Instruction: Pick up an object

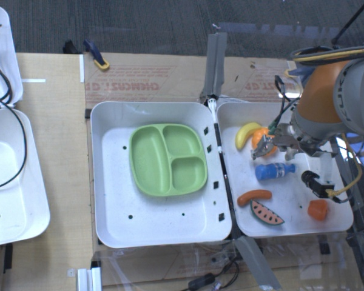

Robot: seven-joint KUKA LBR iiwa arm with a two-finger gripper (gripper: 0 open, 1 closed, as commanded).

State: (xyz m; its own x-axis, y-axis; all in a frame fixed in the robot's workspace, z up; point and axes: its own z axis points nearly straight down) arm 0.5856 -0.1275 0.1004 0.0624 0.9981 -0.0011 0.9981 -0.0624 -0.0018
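Over the right white bin (pixel 291 226), the metal two-finger gripper (pixel 264 145) hangs low against a round orange fruit (pixel 268 151) beside the yellow banana (pixel 247 134); I can't tell its grip from here.

light: bright, even | shadows: soft | glare: mild on white bins (pixel 103 180) | focus: sharp

The arm (pixel 343 99) is cut by the right edge; the orange fruit (pixel 268 148) is partly hidden behind the gripper (pixel 262 145).
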